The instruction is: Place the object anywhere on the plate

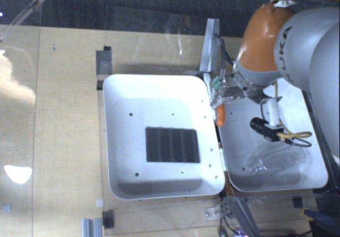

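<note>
Gripper (pixel 219 99) hangs over the seam betw. the two bins, towards the seam's far end; the view is too blurred there to tell if it is spread or closed, so can't say it grips anything. An orange object (pixel 219 117), small and elongated, shows just on the near side of the gripper tip, touching it in the view; it lies along the seam, over the adjoining rims, neither clearly in the left bin (pixel 119 124) nor in the right bin (pixel 319 175). A small green bit (pixel 215 81) shows on the far side of the tip; whether it belongs to the same object can't be told.

Right of the gripper comes the wrist, then the orange band (pixel 263 39), then the grey arm (pixel 313 39), which covers the right bin's far right corner.

Left bin: a dark ribbed plate (pixel 172 144), rectangular, lies flat at approx. the middle of the floor, a little to the near side; it is well apart from the orange object, w/ the bin's right wall betw. them.

Right bin: a clear plastic bottle (pixel 276 160) lies on its side close to the near wall, right of and nearer than the orange object, apart from it.

Both bins rest on a pale wooden bench (pixel 58 140); a black bracket (pixel 104 61) sits at the left bin's far left corner, another black bracket (pixel 108 220) by its near left corner; a metal post (pixel 210 44) stands at the far end of the seam.
</note>
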`<act>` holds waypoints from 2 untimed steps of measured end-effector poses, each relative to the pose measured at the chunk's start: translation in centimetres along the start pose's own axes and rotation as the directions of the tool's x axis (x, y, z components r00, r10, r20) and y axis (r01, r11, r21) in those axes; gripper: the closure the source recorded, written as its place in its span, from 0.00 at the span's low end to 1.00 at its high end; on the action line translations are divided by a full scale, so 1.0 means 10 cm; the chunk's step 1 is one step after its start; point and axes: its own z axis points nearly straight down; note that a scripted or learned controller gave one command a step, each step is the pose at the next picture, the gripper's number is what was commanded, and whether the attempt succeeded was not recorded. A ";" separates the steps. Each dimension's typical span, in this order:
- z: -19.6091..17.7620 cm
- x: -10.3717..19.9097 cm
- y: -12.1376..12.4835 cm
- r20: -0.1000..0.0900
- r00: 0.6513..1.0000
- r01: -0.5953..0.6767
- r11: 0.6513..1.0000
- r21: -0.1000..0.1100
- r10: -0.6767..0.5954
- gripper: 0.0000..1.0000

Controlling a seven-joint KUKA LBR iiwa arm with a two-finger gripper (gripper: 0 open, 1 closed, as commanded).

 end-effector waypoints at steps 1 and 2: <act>0.00 0.48 -0.23 0.000 0.969 0.246 0.969 0.001 -0.246 1.00; -0.11 0.47 -0.21 0.002 0.969 0.246 0.969 -0.006 -0.246 1.00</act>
